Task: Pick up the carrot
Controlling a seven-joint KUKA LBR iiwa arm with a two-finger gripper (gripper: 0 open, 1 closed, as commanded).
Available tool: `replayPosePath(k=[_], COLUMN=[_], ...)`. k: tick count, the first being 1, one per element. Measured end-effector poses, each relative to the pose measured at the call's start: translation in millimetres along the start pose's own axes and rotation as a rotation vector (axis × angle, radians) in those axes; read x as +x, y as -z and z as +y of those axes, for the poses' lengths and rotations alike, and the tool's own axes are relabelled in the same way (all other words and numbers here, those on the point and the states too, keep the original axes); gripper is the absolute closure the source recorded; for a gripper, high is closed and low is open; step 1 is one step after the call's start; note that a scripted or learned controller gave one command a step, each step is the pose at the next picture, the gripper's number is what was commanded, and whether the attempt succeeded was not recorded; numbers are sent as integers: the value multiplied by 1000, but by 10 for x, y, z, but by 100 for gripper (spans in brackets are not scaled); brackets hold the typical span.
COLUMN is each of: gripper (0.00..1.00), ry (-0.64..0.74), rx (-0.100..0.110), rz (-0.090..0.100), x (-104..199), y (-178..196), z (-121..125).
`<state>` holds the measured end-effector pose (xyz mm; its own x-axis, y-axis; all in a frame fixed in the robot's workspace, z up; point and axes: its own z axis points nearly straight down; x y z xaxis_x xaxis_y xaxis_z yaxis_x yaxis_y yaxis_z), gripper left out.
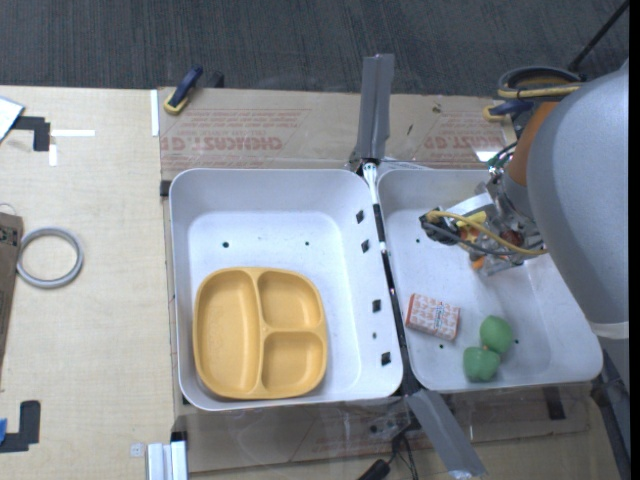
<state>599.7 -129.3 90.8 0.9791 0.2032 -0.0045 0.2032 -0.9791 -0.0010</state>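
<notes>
My gripper (487, 251) is low in the right bin (540, 368), near its back right part, at the end of the big grey arm that comes in from the right. A small orange piece, which looks like the carrot (479, 263), peeks out just under the gripper's lower edge. Most of it is hidden by the wrist. I cannot tell whether the gripper touches it or holds it.
A pink and white small box (433, 317) lies in the middle of the right bin. Two green round items (487, 349) sit near its front right. The left bin (260, 203) holds a yellow divided plate (215, 363). A tape roll (46, 257) lies on the bench at left.
</notes>
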Motion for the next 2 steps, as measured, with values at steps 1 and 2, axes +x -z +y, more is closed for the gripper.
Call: replayPosePath(k=[1,2], gripper=[100,100], ry=[66,0], rx=[-1,0], rz=[1,-1], x=[190,-256], y=[1210,1288], z=[-245,-782])
